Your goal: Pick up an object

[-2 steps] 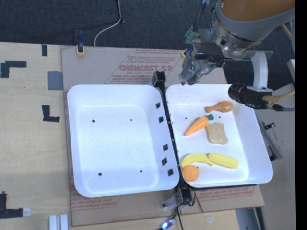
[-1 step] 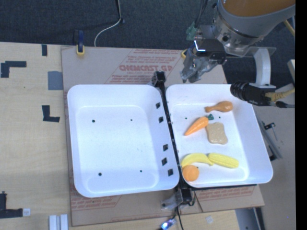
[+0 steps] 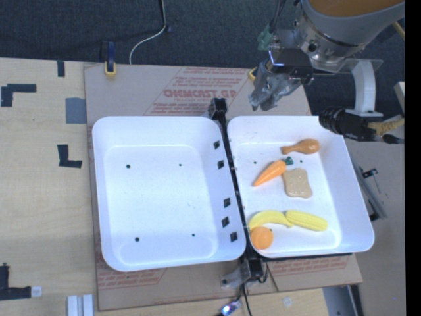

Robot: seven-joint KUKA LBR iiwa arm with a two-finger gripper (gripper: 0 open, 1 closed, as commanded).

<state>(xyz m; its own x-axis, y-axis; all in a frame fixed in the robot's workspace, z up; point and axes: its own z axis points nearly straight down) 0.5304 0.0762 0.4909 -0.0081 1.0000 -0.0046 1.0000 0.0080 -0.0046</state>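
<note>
Not much is done yet, by the look of it. The hand [image 3: 268, 96] is hung above the far rim of the right bin [image 3: 347, 151], around 12 o'clock from the things inside, and nothing is seen between its fingers. Whether it's released or clenched can't be told, since the tips are blurred into one dark lump against the cardboard.

All the candidates are lying untouched in the right bin: a drumstick [image 3: 302, 147] at the top, a carrot [image 3: 270, 173] at roughly 7 o'clock from it, a tan slice of bread [image 3: 297, 184] just beside the carrot's tip, and lower down a banana [image 3: 269, 218] touching a corn cob [image 3: 306, 220], with an orange [image 3: 262, 238] tucked under the banana at 6 o'clock. So the whole job is judged to be left: descent, grip, lift.

The arm's upper part is cut off at the top edge, and the banana's lower end is partly hidden by the orange. No contents are made out in the left bin [image 3: 105, 176].
</note>
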